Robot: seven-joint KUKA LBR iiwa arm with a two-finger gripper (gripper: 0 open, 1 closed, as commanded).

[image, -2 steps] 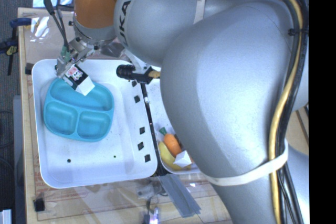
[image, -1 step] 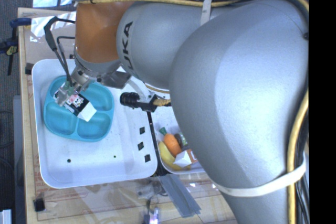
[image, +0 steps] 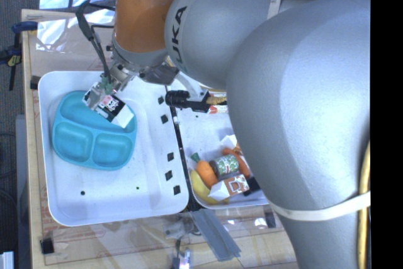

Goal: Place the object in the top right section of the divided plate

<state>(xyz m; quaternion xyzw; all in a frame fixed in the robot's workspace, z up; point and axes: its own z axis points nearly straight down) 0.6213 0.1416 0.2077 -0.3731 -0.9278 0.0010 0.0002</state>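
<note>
- Over the blue divided plate (image: 93,135), at its upper right edge, the gripper (image: 102,92) of the grey arm (image: 264,72) hangs above the left bin (image: 75,211); the orange band (image: 138,9) sits just above the wrist.
- At the gripper's tip, a small black-and-white packet (image: 113,107) lies against the plate's top right section, partly over its rim; whether the fingers grip it or merely touch it cannot be told from this slant, nor how wide they stand.
- Right of the plate, across the divider between the bins, the right bin (image: 211,129) carries a cluster of goods: an orange carrot-like item (image: 206,172), a green can (image: 227,165), a yellow banana-like shape (image: 203,191) and a red-and-white carton (image: 237,186); the arm's bulk covers much of that bin.
</note>
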